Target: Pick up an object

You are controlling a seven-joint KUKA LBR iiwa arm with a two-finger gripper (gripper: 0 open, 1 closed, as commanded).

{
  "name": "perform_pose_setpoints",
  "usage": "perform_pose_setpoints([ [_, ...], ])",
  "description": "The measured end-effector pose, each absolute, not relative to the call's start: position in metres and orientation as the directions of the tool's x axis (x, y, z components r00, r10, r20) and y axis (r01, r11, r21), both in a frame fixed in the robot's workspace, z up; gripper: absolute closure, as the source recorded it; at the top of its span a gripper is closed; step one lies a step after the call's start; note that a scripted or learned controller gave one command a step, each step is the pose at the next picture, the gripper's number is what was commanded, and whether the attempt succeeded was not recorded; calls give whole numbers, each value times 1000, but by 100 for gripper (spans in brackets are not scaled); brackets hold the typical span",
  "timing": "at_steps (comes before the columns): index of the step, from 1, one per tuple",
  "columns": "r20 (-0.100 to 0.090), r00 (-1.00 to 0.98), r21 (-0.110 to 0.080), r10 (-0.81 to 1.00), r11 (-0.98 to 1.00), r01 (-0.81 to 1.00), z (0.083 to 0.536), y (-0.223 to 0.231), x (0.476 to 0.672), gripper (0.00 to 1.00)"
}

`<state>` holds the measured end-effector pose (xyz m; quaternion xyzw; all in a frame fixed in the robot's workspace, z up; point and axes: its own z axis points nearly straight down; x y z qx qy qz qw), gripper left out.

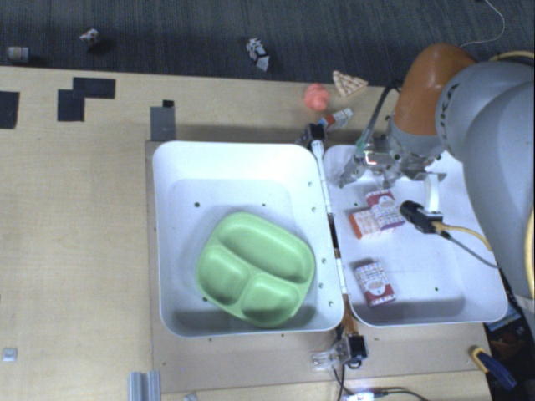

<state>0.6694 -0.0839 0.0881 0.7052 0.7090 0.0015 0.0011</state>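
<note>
My arm (pixel 489 132) was bulky and pale grey, with an orange band (pixel 430 78) above its wrist and metal gripper (pixel 376 164).

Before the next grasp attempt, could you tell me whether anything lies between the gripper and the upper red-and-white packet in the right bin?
Nothing visible does. The gripper hangs over the right bin, and the upper red-and-white packet lies just below it on the bin floor, uncovered. The second packet lies apart, nearer the front wall.
</note>
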Motion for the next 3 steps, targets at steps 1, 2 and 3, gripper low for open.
perform_pose_setpoints([
  [1,0,-8,9,1000,8,1000,100,-83,671,100],
  [2,0,-8,9,1000,8,1000,100,-83,671,0],
  [3,1,-11,14,1000,11,1000,112,-82,673,100],
])
